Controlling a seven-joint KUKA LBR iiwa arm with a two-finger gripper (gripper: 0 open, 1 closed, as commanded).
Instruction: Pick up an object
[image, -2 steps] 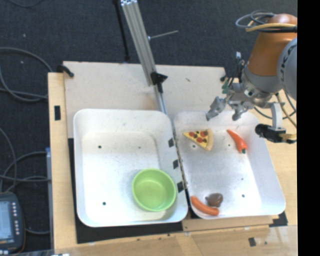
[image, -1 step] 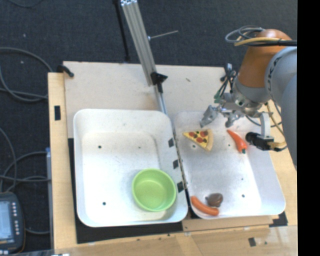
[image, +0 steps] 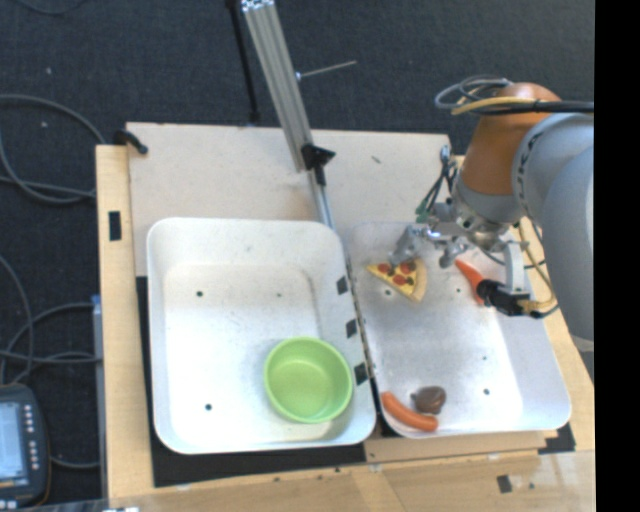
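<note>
Pincer (image: 437, 240) hung low over right bin's (image: 520, 400) far end, grip state could not be told | pizza slice (image: 399, 279) lay just below-left of it, apart, likeliest target | orange carrot (image: 470, 270) just right | sausage (image: 410, 413) and brown lump (image: 429, 399) well nearer the camera | green bowl (image: 308, 378) far left in the other bin (image: 180, 300).
</note>
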